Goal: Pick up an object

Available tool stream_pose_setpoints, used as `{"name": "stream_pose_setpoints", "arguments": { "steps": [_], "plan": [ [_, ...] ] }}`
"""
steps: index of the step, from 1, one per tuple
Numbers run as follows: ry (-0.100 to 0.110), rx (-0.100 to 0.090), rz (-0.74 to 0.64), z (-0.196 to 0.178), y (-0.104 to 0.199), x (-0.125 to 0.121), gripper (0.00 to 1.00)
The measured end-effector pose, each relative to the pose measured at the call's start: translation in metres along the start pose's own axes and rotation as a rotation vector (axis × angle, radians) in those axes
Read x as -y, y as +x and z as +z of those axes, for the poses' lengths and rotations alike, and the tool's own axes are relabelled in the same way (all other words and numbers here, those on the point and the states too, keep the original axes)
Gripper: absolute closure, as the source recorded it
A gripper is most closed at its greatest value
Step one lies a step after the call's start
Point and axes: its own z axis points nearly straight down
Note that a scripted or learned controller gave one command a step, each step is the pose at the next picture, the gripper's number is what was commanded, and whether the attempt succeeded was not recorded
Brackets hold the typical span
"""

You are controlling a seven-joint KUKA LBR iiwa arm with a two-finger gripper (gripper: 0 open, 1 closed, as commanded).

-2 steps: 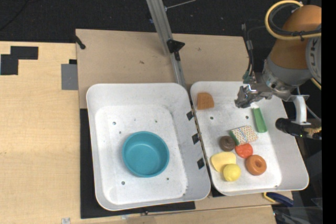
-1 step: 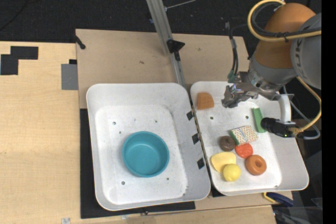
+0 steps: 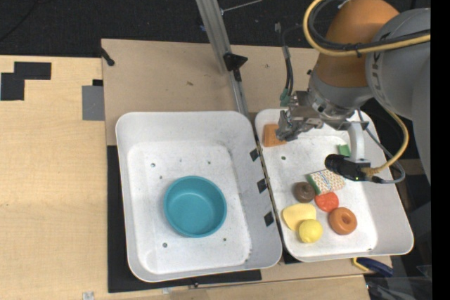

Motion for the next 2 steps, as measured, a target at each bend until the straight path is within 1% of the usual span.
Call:
{"name": "stream_pose_setpoints", "arguments": {
  "steps": [1, 2],
  "plan": [
    [0.001, 0.0, 0.0, 0.005, 0.056, 0.002, 1.0],
    [0.0, 0.001, 0.001, -0.007, 0.103, -0.002, 1.0]
  ]
}}
